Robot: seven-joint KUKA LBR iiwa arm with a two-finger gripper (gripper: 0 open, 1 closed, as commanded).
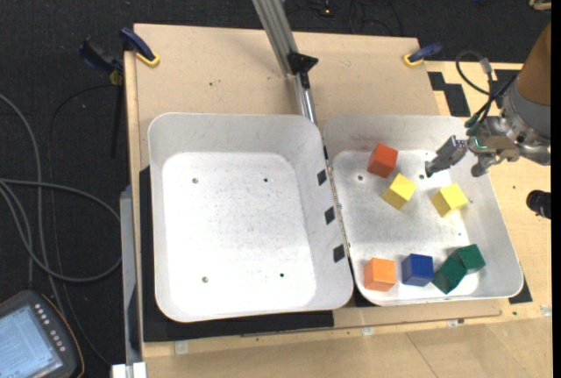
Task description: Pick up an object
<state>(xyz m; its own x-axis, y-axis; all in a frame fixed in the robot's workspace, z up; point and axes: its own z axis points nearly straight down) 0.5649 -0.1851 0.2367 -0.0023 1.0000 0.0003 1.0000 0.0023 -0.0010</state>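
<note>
- My claw [463,159] hangs over the right bin [500,227], toward its two-o'clock corner, reaching in from three o'clock; the two fingers stand parted and nothing sits between them.
- No object is lifted yet: by my reckoning the pick is in its approach, with the descent, the closing and the raise all left to do.
- Nearest to me is a yellow cube [450,199], just at six o'clock of the claw, resting on the bin floor and apart from my fingers.
- A second yellow cube [399,190] lies at eight o'clock of the claw, with a red-orange cube [382,160] close beside it at nine o'clock.
- Along the bin's six-o'clock wall an orange cube [379,273], a blue cube [418,269] and two green cubes [459,267] stand in a row, the green pair touching.
- The left bin [158,192] lies at nine o'clock, well apart from my claw.
</note>
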